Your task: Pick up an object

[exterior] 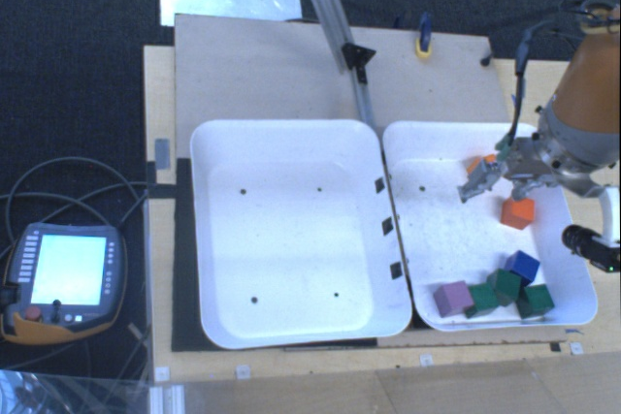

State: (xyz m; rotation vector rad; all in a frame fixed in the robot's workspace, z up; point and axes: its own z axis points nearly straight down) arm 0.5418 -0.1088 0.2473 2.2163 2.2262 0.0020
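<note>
Bench (291, 73) carries two white bins; left bin (209, 238) has bare floor. Hand (482, 179) hovers open, holding nothing, over right bin (427, 208), orange block (518, 212) just beside it; remaining blocks (495, 294) crowd the near-right corner.

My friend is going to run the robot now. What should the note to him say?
Tool: over the right bin, upper part; whether it is open or shut cannot be told, and nothing is seen in its grip.
Things, all in the right bin: orange block just right of the tool, a second orange piece partly hidden behind it; blue block, green blocks and pink block at the near edge.
Done: nothing lifted.
Left: pick up one object.
</note>
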